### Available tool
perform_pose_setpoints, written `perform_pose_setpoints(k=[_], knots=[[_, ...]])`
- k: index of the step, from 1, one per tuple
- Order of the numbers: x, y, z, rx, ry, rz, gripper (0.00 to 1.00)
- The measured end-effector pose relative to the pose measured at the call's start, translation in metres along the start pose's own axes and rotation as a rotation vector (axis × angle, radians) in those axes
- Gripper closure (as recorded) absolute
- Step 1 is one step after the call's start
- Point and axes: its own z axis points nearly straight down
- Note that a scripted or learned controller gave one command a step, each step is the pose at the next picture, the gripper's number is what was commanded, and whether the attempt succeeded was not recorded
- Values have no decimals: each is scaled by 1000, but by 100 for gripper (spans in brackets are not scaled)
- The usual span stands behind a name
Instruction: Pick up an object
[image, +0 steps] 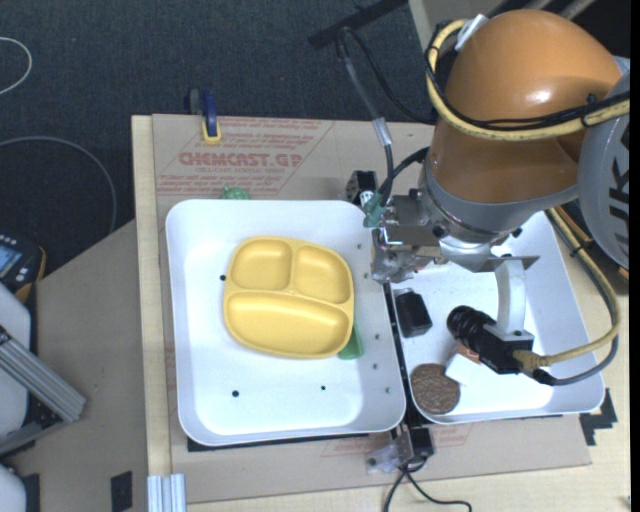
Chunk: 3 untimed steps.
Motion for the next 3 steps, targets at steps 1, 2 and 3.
perform_pose_setpoints(k=[1, 2, 3], knots=[[3, 0, -10, -1, 1, -5, 100], [3, 1, -20, -2, 1, -6, 100], [4, 1, -30, -4, 2, -6, 100]])
